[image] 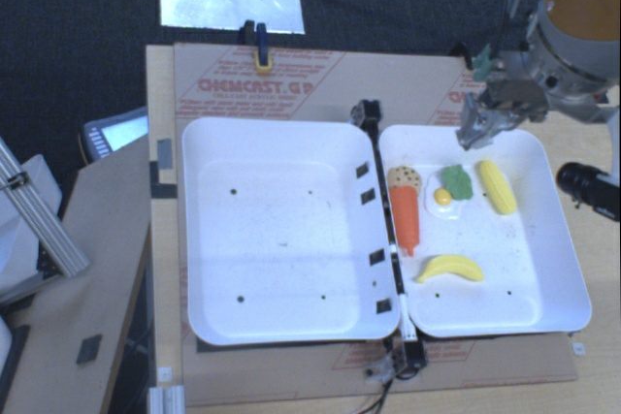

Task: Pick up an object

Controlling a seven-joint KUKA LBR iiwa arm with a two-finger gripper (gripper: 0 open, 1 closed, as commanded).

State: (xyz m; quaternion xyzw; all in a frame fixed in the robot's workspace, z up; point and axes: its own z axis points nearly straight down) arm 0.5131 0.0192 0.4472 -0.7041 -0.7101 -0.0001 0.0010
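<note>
Gripper point(475, 133) hanging over the right bin's point(543, 310) far rim, fingers' spread impossible to tell (nothing visibly between them), carrot point(406, 216), cookie point(404, 176), fried egg point(443, 200), green leaf point(456, 180), corn cob point(498, 186) and banana point(450, 269) lying in that bin, left bin point(281, 228) sitting beside it on the counter point(107, 238)

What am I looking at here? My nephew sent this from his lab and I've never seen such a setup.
One camera looks down at a slant on a bench with two shallow white bins, the left bin and the right bin. From the right reaches a robot arm; its gripper hangs above the right bin's far edge, holding nothing. In that bin lie toy foods: a carrot, a cookie, a fried egg, a green leafy piece, corn and a banana.
</note>
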